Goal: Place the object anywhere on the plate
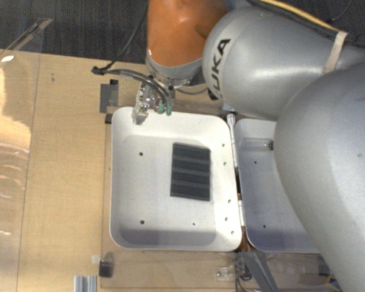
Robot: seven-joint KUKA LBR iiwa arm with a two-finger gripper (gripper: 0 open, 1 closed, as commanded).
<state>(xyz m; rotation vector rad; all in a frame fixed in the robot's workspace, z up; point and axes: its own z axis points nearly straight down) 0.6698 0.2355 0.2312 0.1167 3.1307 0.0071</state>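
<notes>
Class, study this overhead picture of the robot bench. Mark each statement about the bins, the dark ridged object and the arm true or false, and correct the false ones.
1. The dark ridged object lies in the left bin. True.
2. The arm reaches in from the picture's left. False: it comes in from the right.
3. The band above the wrist is orange. True.
4. The ridged object lies in the right bin. False: it lies in the left bin.
5. The gripper is over the left bin's far edge. True.

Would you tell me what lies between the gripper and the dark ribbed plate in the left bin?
Bare white bin floor lies between the gripper and the plate in the camera view.
</notes>
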